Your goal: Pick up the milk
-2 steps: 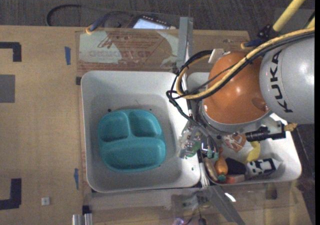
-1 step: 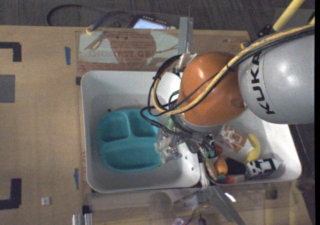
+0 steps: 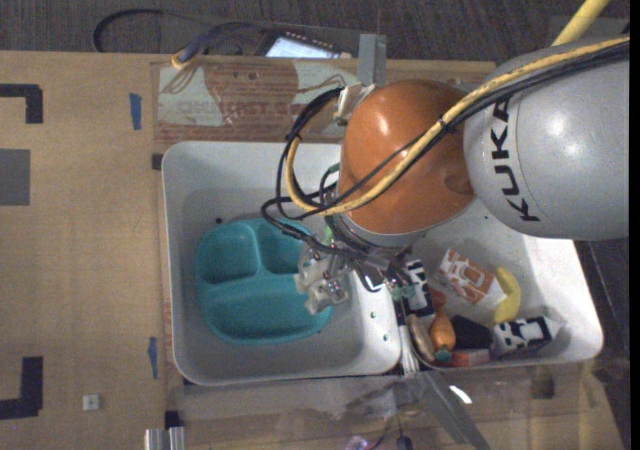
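Milk, as best you can judge it, is the small black-and-white cow-patterned carton lying on its side in the right bin, close to that bin's near wall. A yellow banana sits just above it and an orange-and-white carton is up and to its left. Other small toys are crowded toward the wall between the bins. Your gripper is not over it. It hangs beneath the orange band of the arm above the left bin, right at the edge of the teal divided plate and well apart from the carton. To do this step well, you would bring the wrist across the dividing wall first and lower only once you are squarely above the cow-patterned carton. Close across its narrow sides, and approach from the open side so you do not nudge the banana or pinch a neighbouring toy along with it. As for the claw itself, cables and the wrist body blur it, so you cannot tell how wide it stands. You also cannot tell whether it touches the plate, and nothing can be made out in its grip.
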You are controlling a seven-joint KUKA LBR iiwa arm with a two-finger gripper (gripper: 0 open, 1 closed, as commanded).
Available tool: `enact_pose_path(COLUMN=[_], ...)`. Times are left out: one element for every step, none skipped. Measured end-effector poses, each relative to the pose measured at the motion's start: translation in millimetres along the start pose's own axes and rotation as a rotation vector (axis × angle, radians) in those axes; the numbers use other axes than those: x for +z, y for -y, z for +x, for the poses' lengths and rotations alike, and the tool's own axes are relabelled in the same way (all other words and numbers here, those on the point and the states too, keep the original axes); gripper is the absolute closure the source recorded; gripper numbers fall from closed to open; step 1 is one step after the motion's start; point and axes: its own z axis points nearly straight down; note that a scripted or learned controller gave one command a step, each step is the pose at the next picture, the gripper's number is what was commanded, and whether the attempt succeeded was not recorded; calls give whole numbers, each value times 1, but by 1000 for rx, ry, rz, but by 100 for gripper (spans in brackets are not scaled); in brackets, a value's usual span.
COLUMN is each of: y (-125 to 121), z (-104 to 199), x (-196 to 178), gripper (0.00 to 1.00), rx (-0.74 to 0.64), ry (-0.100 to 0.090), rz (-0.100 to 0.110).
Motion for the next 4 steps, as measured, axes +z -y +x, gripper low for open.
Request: enact_pose_path(y=[-53, -54, -54, -63], z=[-15, -17, -19, -46], x=[-86, -97, -108, -91], gripper=[100, 100, 100, 100], rx=[87, 87, 88, 721], ry=[1, 8, 16, 1], rz=[0, -3, -6, 2])
